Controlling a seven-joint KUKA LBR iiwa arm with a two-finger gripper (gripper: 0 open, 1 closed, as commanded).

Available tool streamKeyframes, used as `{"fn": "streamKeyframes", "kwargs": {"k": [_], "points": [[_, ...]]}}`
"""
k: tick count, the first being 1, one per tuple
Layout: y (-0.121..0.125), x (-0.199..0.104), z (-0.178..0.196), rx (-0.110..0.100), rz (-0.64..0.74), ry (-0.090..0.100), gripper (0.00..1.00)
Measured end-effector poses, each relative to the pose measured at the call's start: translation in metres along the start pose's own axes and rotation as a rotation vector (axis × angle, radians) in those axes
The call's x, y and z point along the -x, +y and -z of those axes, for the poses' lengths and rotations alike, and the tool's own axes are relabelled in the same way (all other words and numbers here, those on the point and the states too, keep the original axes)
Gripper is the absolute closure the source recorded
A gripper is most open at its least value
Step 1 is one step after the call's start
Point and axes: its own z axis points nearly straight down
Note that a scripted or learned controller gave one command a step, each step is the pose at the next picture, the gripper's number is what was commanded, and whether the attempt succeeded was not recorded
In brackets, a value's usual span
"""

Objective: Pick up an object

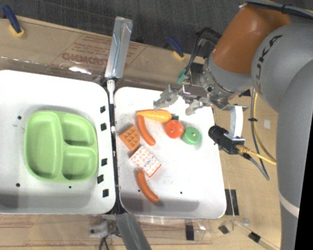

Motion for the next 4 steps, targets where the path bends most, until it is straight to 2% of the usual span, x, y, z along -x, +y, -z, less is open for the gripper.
{"fn": "streamKeyframes", "kwargs": {"k": [1,2,3,4], "points": [[0.025,-0.006,-0.141,-0.001,0.249,0.001,0.00],[0.020,0.010,-0.168,0.011,0.112,0.004,0.00],[0.022,0.009,-0.157,0.013,0.117,0.005,1.00],[0.021,0.009,-0.159,0.010,0.116,0.005,0.00]]}}
